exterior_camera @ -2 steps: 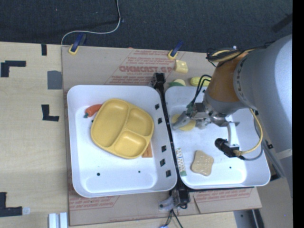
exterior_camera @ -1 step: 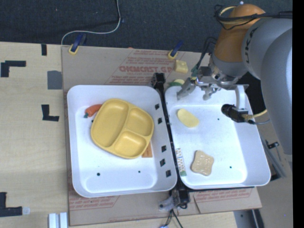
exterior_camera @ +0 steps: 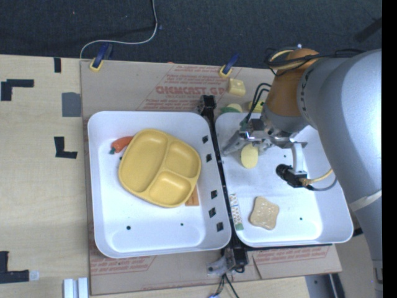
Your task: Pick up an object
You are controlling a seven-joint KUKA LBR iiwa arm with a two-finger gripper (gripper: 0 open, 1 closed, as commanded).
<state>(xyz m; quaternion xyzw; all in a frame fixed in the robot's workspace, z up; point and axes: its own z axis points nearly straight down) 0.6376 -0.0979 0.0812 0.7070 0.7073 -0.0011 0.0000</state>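
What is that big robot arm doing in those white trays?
The grey robot arm reaches into the right bin, and its gripper is down right by a small pale yellow object. I can't tell if it has actually grabbed it. A tan piece of toy bread lies nearer the front of that bin. In the left bin sits a yellow divided plate, with something orange poking out behind it.

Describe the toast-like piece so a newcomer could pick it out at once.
Find the right-hand white bin, under the grey arm. Near its front edge lies the tan toast piece, flat and alone. It is squarish and speckled, unlike the rounded pale yellow item near the gripper.
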